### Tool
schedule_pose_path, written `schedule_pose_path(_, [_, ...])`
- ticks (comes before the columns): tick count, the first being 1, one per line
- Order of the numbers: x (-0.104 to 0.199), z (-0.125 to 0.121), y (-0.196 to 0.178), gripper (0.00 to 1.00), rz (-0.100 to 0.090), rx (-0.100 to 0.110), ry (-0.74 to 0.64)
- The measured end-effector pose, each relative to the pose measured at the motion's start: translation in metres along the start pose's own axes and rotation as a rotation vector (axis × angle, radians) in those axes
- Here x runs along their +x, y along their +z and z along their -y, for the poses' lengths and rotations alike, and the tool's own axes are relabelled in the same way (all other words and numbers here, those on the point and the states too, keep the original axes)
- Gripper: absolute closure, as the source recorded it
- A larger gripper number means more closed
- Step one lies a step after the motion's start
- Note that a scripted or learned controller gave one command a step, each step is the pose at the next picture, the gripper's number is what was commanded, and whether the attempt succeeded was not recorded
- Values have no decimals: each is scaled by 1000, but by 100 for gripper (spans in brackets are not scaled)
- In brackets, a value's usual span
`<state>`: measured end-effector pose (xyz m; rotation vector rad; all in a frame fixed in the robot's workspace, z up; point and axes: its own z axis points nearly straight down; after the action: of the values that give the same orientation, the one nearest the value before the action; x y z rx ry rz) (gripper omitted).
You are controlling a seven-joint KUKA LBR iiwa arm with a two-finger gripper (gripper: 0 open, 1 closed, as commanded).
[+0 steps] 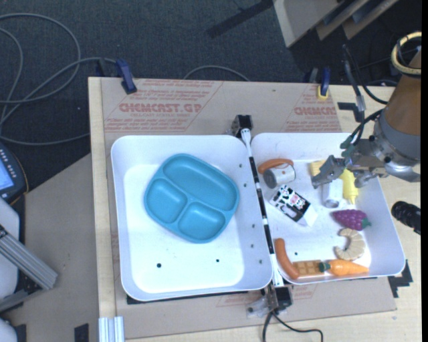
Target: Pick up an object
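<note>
The bench (200,100) is a pale board with red lettering, blue clamps (125,75) at its far edge. Two white bins lie on it: the right bin (394,247) beneath the gripper (332,175), the left bin (127,200) well off beside it.

A flat tan bench board printed with red lettering (160,103) fills the middle, pinned at its far edge by a blue clamp (126,75) at 11 o'clock and another blue clamp (324,83) at 1 o'clock. Dark grey carpet floor (167,30) spreads beyond it from 9 to 12 o'clock, crossed by loose grey cables (40,50). A ribbed silver aluminium bar (27,260) lies at 8 o'clock, and a pale beige panel (317,20) angles in at 1 o'clock.
</note>
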<state>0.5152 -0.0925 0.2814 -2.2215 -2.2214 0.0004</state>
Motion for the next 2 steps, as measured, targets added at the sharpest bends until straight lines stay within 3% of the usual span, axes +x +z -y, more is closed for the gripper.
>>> schedule_pose_path(1, [-61,-39,114,0,0,9,5])
schedule_pose_path(2, [-128,-33,196,0,-7,5,3])
